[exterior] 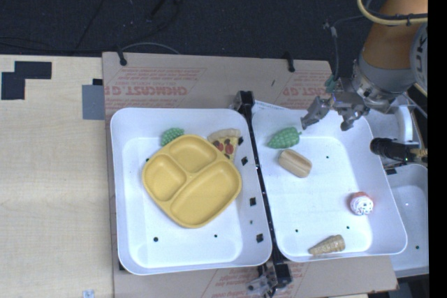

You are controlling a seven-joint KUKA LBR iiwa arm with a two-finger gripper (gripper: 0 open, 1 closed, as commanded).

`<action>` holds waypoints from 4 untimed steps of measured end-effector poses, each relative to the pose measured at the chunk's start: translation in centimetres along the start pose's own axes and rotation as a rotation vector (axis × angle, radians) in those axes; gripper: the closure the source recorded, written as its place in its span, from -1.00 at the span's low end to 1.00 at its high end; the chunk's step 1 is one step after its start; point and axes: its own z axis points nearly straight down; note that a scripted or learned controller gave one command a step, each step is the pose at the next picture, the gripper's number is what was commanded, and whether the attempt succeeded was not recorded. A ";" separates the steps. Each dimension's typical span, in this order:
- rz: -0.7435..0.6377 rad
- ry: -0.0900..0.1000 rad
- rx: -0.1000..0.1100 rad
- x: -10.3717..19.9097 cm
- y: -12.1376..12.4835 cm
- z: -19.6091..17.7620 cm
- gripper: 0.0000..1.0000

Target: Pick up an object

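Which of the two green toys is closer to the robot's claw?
The green toy in the right bin, beside the tan bread roll, just below and left of the gripper. The other green one lies in the left bin by the yellow tray.

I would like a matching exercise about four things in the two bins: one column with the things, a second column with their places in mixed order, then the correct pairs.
Things:
1. yellow divided plate
2. pizza slice toy
3. ice cream cone
4. red and white ball

Places:
A. right bin, near its front edge
B. left bin, in the middle
C. right bin, near its right wall
D. left bin, beside the plate's far right rim

Pairs: 1-B, 2-D, 3-A, 4-C
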 end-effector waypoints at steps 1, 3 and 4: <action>-0.002 -0.002 -0.013 0.0 0.2 -0.8 -1.00; -0.001 0.000 -0.007 -0.1 -0.1 10.3 -1.00; 0.000 0.000 -0.009 0.0 -0.1 15.3 -1.00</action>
